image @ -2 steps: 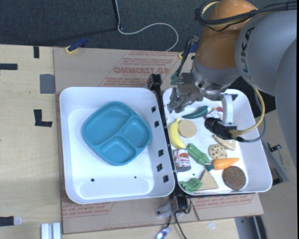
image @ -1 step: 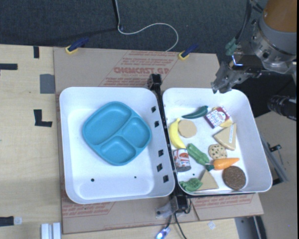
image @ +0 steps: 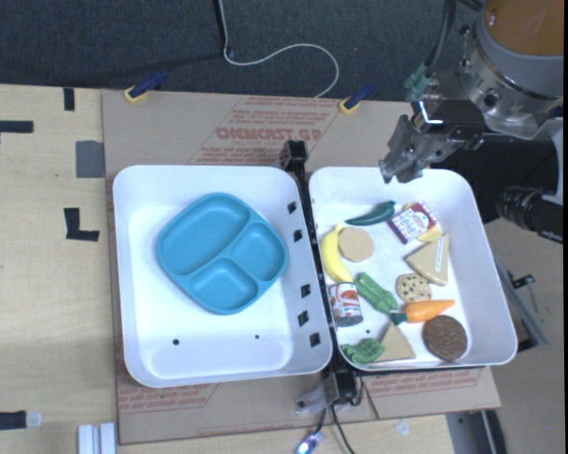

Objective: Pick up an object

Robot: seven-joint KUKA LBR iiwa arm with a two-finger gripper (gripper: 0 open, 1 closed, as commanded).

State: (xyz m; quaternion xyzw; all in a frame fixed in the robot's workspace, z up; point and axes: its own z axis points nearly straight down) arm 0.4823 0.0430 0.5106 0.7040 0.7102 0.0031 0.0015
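Note:
The right bin (image: pixel 483 253) holds several toy foods: a yellow banana (image: pixel 332 255), a tan round cookie (image: pixel 356 245), a dark green pepper (image: pixel 370 215), a purple packet (image: pixel 412 222), a cheese wedge (image: pixel 430 259), a green pickle (image: pixel 377 293), a chip cookie (image: pixel 412 286), a carrot (image: pixel 426 310), a brown patty (image: pixel 445 337), a small can (image: pixel 346 305), a tan triangle (image: pixel 395 342) and a green leaf (image: pixel 363 352). My gripper (image: pixel 399 166) hangs above the bin's back edge, over the pepper, with nothing seen between its fingers.
The left bin (image: pixel 142 348) holds a blue sectioned plate (image: pixel 221 252). Both bins rest on a cardboard sheet (image: pixel 256 130) on the wooden bench. A white cable (image: pixel 265 60) loops behind the bins.

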